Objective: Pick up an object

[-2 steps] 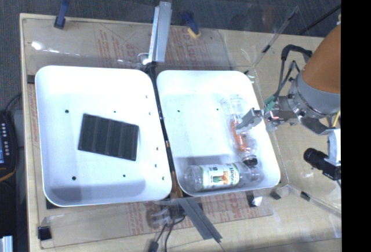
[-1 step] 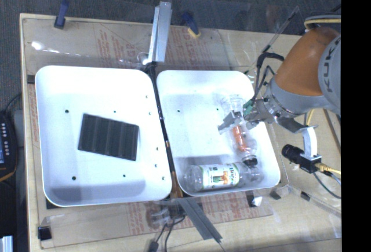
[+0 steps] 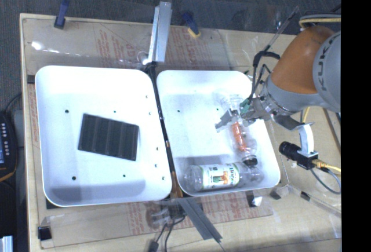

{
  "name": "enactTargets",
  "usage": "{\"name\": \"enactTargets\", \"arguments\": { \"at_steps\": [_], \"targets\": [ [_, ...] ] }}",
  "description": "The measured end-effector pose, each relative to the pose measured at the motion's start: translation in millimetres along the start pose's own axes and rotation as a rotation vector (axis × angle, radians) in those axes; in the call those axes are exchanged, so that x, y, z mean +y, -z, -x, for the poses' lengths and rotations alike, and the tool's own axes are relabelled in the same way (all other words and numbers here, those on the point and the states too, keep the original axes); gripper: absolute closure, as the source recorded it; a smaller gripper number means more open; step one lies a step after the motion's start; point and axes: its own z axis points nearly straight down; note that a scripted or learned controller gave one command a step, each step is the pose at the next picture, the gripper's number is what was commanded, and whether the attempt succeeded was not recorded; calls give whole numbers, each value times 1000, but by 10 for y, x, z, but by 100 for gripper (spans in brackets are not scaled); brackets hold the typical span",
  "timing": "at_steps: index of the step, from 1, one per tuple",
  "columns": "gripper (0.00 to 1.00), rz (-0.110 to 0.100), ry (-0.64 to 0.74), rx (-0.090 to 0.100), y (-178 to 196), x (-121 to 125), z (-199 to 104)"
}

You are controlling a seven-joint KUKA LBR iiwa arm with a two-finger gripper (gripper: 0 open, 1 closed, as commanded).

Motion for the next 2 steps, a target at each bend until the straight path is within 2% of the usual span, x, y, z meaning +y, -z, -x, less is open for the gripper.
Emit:
{"name": "enactTargets", "arguments": {
  "at_steps": [1,2],
  "targets": [
    [0,1,66,0,-166,159,12],
    [0,2,121,0,-85,358,55]
  ]
}}
